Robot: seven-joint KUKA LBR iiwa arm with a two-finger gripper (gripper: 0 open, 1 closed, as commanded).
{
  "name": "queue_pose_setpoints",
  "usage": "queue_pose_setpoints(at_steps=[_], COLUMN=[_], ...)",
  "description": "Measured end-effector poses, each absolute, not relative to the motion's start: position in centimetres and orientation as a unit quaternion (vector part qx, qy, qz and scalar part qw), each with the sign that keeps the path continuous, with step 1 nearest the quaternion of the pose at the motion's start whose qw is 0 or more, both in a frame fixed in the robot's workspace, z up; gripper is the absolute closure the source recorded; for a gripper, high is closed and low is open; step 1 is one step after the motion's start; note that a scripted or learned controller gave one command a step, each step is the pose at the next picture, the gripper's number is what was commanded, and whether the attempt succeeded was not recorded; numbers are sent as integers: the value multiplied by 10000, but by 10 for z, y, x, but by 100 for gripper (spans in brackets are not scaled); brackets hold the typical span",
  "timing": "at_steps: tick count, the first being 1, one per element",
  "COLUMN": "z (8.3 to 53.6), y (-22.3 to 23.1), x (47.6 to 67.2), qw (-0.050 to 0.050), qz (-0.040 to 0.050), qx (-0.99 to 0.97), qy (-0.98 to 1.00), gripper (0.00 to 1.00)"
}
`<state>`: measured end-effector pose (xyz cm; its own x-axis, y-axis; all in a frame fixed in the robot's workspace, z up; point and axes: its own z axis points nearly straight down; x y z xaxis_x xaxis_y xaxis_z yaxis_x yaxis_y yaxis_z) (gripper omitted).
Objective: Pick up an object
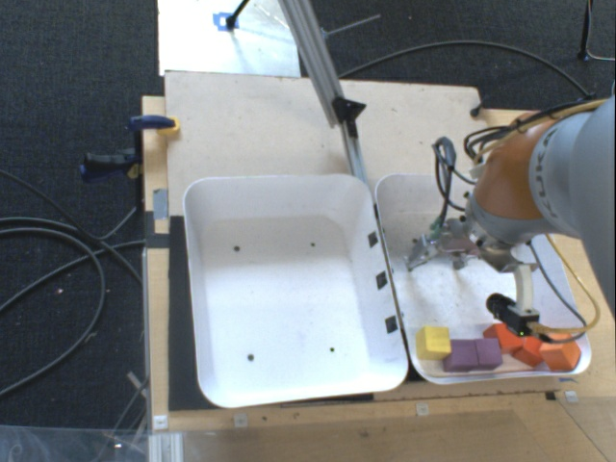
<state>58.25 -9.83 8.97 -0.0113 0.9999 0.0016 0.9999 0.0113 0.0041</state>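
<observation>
- A pale wooden bench stands on dark carpet, seen from above at a slant.
- Two shallow white bins rest side by side on its near half, their inner rims touching.
- The left bin is the larger in view; its near edge reaches almost to the bench's front.
- The right bin sits at the bench's right side, partly covered by the arm.
- A blue-and-yellow clamp grips the bench's far left edge; a second, darker clamp sits just nearer along that edge.
</observation>
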Motion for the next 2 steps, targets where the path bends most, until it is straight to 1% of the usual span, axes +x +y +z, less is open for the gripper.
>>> queue_pose_setpoints(at_steps=[1, 2], z=[92, 123], y=[-106, -188], x=[671, 655], qw=[43, 43], qz=[31, -3], qx=[7034, 7090], qy=[7107, 7052], gripper=[0, 0])
